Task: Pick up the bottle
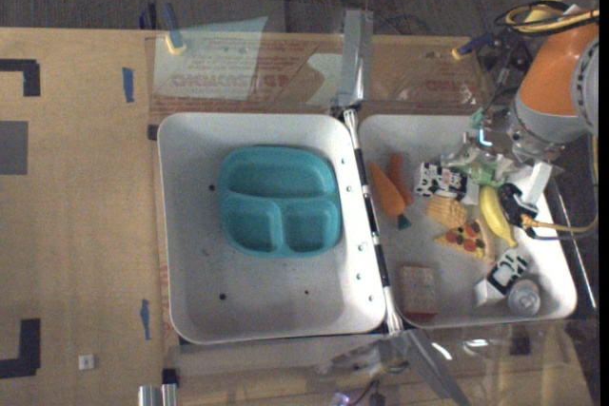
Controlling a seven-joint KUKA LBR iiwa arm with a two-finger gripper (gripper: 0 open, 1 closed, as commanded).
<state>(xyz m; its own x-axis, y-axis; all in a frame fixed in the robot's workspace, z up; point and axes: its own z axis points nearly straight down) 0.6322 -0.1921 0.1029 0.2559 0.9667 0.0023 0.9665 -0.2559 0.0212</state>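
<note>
1. Camera view showed the right bin (568,292), cluttered, with the arm (561,90) over its far right side.
2. Gripper (487,147) hovered above the toys; grip state couldn't be told.
3. Bottle (514,283) lay in the near-right corner beside the banana (495,216); likely light, rigid, slick, best pinched mid-body.

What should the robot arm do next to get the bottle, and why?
Probably swing toward the near right corner of the right bin, because the bottle lies there on its side, while the gripper hangs over the far toys, near the cow-patterned carton, well away from it.
</note>
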